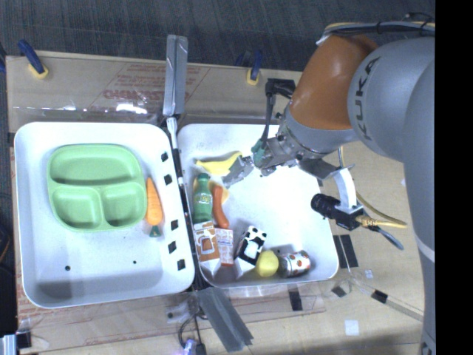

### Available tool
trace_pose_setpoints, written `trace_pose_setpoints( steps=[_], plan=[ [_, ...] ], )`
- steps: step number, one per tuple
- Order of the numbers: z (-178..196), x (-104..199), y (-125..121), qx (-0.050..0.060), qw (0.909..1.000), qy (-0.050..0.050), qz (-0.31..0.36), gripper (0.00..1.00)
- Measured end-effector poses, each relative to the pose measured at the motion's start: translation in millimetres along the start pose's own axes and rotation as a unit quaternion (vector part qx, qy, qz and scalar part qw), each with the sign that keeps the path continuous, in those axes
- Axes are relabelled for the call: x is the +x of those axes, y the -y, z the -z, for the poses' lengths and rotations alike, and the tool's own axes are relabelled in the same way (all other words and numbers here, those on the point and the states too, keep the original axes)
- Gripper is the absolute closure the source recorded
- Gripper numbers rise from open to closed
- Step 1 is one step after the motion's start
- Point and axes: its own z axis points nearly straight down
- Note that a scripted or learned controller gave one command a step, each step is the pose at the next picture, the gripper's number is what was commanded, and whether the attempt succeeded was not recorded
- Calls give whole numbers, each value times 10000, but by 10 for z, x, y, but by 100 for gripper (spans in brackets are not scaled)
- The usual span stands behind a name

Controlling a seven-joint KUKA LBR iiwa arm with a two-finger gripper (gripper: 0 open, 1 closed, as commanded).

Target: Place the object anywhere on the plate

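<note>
Two white bins lie side by side in front of you. In the left bin [89,272] you see the green plate [96,186], with three compartments, in the upper left part of that bin. A carrot [153,204] lies just beside the right edge of the plate, on the bin floor and not on the plate.

The right bin [295,205] holds the other things. Along its left wall there are a yellow banana [218,166], a green bottle [202,196] and an orange-red object [219,205] next to the bottle. Lower, near the bottom edge, you find a brown carton [209,244], a black and white object [252,245], a yellow ball [267,265] and a small can [295,263].

The gripper [240,170] is in the upper middle of the frame, over the upper left part of the right bin, just beside the banana. From this view you cannot tell how the pincer stands, and no object is seen between it.
</note>
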Motion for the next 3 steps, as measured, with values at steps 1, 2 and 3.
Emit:
trace_pose_setpoints(
  steps=[1,2,3],
  plan=[
    [-522,1254,-558,16,9893,1,1462,0],
    [874,1191,-517,-8,9840,9,1784,0],
    [955,1207,-530,14,9832,5,1825,100]
  ],
)
